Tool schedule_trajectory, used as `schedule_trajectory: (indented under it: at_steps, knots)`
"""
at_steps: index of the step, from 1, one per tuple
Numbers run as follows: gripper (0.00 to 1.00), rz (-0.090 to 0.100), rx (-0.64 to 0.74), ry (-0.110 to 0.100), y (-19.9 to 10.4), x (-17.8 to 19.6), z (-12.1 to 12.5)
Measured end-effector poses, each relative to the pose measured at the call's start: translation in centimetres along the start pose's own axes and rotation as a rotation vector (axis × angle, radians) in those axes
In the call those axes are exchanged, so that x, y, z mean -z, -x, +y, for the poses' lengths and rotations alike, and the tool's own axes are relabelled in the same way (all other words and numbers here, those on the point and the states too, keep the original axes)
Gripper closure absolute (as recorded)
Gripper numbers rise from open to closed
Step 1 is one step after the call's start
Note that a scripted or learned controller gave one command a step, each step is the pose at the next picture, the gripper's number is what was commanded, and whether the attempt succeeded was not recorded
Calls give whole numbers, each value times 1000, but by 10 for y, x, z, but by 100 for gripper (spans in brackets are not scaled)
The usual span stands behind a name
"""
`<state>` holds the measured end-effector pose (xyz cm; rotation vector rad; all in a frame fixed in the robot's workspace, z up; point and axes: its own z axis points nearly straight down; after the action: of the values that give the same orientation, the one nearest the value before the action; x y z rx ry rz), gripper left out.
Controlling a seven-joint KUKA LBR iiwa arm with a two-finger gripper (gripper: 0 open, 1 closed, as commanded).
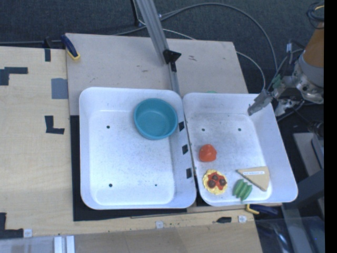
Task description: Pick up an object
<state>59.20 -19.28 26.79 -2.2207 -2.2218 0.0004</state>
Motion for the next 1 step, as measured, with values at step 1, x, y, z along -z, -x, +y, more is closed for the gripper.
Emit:
schedule_trajectory:
  at_steps: [1]
  knots:
    - [0,1,0,-5,2,-63,1]
